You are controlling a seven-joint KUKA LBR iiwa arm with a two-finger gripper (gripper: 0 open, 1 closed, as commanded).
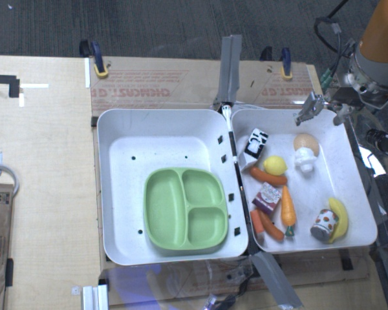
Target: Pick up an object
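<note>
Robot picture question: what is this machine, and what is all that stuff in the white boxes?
It is a robot arm, seen from one camera above the bench looking down. The arm reaches in from the right; its hand hangs over the back edge of the right bin, and nothing shows between its fingers. That bin holds toy food: a banana, a lemon, carrots, a mushroom, a small can, a purple box and a black-and-white block. The left bin holds a green divided plate. Its job is picking one thing up.
</note>
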